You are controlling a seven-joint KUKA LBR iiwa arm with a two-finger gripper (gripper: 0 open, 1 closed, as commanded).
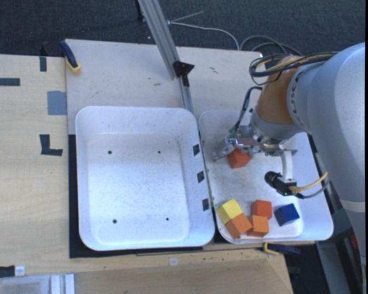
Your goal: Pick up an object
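My gripper (233,148) hangs over the upper left part of the right bin (319,225), below the grey wrist with its orange band. A red-orange block (238,160) sits right at the gripper's tip, partly covered by it. I cannot make out whether the block is gripped or just lies under the gripper. Along the bin's front edge lie a yellow block (230,209), an orange block (238,226), two more orange blocks (262,209) (259,225) and a blue block (286,214).
The left bin (86,164) stands beside the right one, with a shared rim between them. A slanted metal rail (162,32) runs down to the bins' back edge. Cables (288,185) hang from the wrist over the right bin.
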